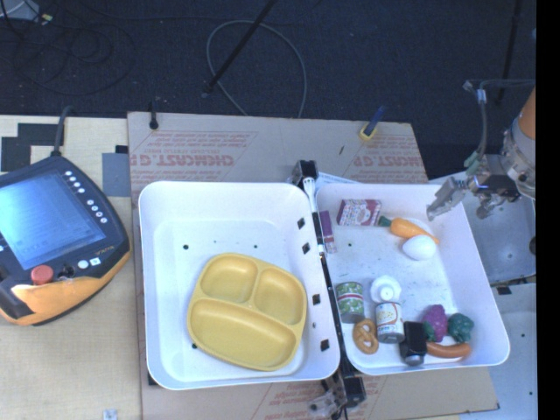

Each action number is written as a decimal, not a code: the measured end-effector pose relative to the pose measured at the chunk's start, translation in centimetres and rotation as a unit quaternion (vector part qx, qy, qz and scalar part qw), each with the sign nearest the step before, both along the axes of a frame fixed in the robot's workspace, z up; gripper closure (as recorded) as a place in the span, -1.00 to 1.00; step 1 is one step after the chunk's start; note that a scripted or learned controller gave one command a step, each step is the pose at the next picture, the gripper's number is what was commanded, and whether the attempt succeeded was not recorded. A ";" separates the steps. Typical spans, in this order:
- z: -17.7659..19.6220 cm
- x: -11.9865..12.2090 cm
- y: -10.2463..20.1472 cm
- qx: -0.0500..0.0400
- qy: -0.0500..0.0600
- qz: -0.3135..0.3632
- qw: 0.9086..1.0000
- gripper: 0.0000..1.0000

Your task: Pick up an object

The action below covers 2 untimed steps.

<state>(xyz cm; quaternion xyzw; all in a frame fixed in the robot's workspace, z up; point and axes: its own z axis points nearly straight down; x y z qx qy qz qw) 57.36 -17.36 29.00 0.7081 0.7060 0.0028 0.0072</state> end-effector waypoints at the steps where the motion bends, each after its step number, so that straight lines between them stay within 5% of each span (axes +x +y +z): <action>1: -14.9 2.9 -0.8 0.004 0.011 0.002 1.000 -1.00; 2: -18.5 6.4 -0.9 0.001 0.003 0.002 1.000 -1.00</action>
